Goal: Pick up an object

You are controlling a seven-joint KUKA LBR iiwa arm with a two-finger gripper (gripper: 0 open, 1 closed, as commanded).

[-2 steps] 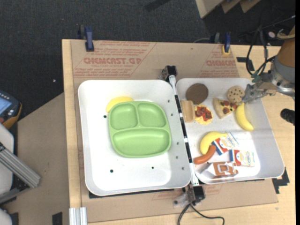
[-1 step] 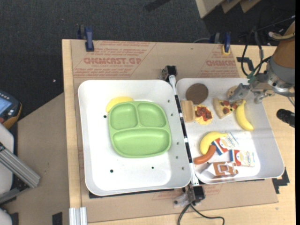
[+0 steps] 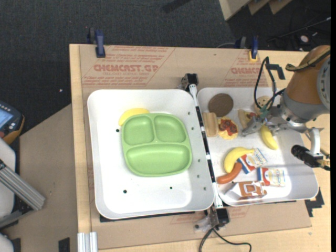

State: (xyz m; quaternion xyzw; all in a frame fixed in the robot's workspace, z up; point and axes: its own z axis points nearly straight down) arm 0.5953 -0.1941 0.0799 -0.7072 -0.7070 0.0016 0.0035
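My gripper (image 3: 263, 127) hangs low over the back of the right bin (image 3: 304, 185), its grey fingers spread open. A small yellow banana (image 3: 269, 139) lies just in front of it, close to the fingers but not held between them. To its left sit a red and yellow toy (image 3: 228, 128), a tan block (image 3: 210, 124) and a brown round disc (image 3: 220, 104). Nearer the front lie a larger banana (image 3: 234, 157), a red sausage (image 3: 231, 175) and some printed packets (image 3: 262, 176).
The left bin (image 3: 105, 140) holds a green divided plate (image 3: 155, 144) with a yellow piece (image 3: 132, 114) behind it. A black divider (image 3: 202, 140) runs between the bins. The grey and orange arm (image 3: 310, 91) comes in over the right bin's back right corner.
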